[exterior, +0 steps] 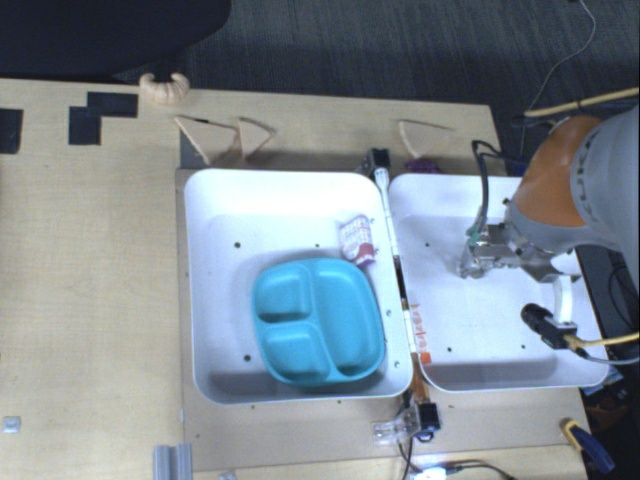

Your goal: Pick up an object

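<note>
Pincer (474, 261) over right bin (440, 298)

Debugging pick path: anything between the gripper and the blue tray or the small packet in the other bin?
Yes. The gripper sits over the right bin; the blue tray and small packet lie in the left bin. The two bins' adjoining walls run between them. Nothing else visible in the way.

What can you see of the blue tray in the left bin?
The blue divided tray is a light blue, plastic-looking plate with rounded corners and three compartments: one long, two smaller. It lies flat, right side up, slightly rotated, on the floor of the left bin, toward its near right corner. A small white-and-red packet lies at its far edge; contact is unclear.
</note>
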`<action>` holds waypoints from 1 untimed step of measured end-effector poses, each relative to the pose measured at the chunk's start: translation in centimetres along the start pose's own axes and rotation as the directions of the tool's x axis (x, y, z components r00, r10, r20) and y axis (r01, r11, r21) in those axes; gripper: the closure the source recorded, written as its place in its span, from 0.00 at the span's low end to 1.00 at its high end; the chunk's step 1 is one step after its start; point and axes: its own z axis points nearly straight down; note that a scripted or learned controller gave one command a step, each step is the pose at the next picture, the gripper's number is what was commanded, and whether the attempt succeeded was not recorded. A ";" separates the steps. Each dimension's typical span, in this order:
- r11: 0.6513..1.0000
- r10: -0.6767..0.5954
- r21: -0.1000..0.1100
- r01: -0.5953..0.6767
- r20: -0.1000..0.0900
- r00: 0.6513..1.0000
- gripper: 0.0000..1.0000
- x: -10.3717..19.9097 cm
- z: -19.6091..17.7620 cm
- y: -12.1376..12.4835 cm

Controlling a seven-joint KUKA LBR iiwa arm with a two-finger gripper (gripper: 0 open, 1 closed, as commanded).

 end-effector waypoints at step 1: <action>1.000 0.002 0.003 -0.002 0.000 1.000 1.00 -3.4 0.0 -2.2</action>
